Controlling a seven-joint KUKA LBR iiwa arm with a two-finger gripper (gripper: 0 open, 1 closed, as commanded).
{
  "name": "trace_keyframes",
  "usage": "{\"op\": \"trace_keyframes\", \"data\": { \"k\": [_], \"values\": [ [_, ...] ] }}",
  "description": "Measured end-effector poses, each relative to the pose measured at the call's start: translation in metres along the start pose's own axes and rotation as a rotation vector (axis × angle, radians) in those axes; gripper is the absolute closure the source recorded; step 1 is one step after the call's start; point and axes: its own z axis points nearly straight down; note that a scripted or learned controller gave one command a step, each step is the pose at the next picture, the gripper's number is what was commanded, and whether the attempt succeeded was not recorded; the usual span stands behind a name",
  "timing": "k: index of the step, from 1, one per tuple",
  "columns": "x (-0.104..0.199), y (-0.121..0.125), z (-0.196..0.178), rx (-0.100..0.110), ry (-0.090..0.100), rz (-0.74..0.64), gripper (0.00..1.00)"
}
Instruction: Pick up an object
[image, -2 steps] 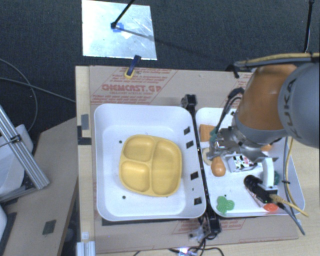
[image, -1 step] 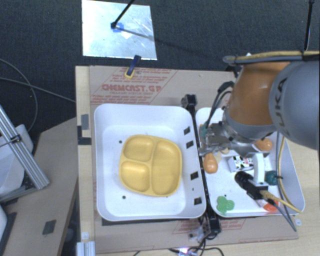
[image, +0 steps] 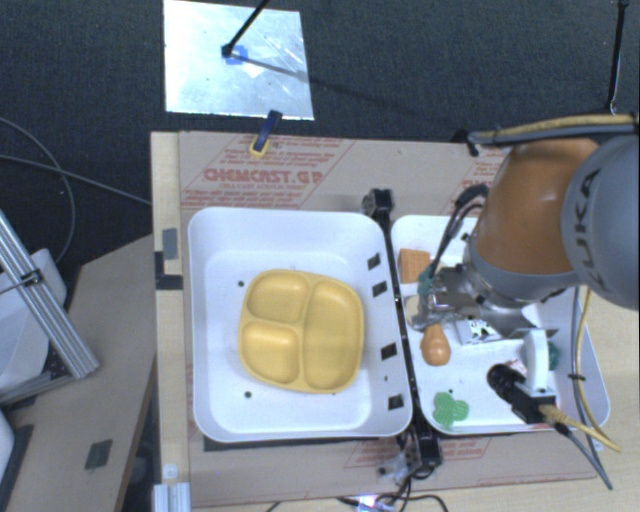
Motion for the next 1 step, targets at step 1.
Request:
{"op": "trace_keyframes", "data": {
  "k": [1],
  "values": [
    [0.0090,0.0237,-0.0046,-0.003,0.001,-0.005,1.00]
  ]
}}
